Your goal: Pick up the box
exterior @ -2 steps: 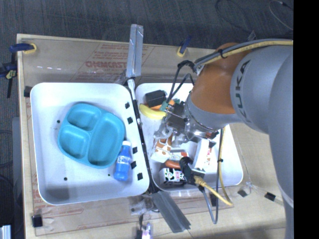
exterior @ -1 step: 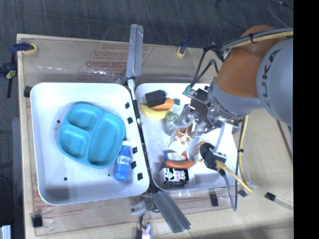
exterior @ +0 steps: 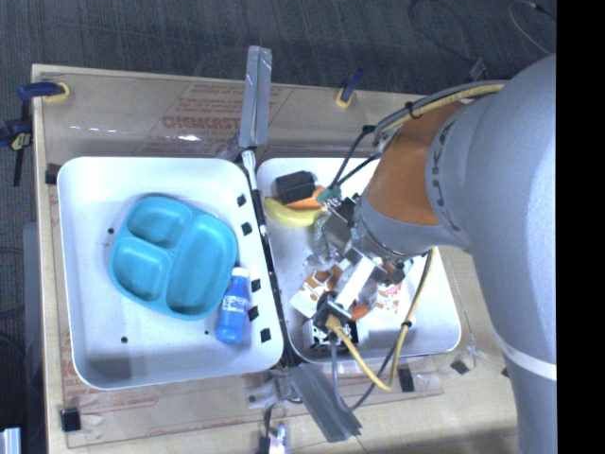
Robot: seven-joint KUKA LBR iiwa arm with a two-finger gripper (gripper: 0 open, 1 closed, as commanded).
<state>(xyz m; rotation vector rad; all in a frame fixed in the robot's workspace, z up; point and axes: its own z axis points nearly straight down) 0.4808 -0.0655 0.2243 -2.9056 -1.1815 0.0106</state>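
Well, from where I stand the arm is down in the right bin (exterior: 442,333), and the gripper (exterior: 342,288) sits directly over the box (exterior: 304,299). This looks like the reach-and-grasp step rather than any lift. The box lies flat on the bin floor towards the near side, partly covered by the wrist, with its pale edge showing on the side of the wall between the bins. The robot's own parts hide how the jaws stand, so I cannot tell whether they are wide, narrow or closed on anything, and I would not say the box is held.

The next move, as I judge it, calls for a firm close across the box and then a straight rise. It must stay clear of the yellow banana (exterior: 287,217), the black block (exterior: 293,183) and a small orange thing (exterior: 308,200), which lie just beyond at the far end of the same bin.

The left bin (exterior: 83,189) holds a blue divided tray (exterior: 175,253) and a blue bottle (exterior: 233,308), neither of which matters here.

As for writing, the box carries orange and pinkish print on white, too small and too covered to read. The pale sheet (exterior: 113,112) under the bins bears faint red lettering behind the left bin, and I cannot make that out either.
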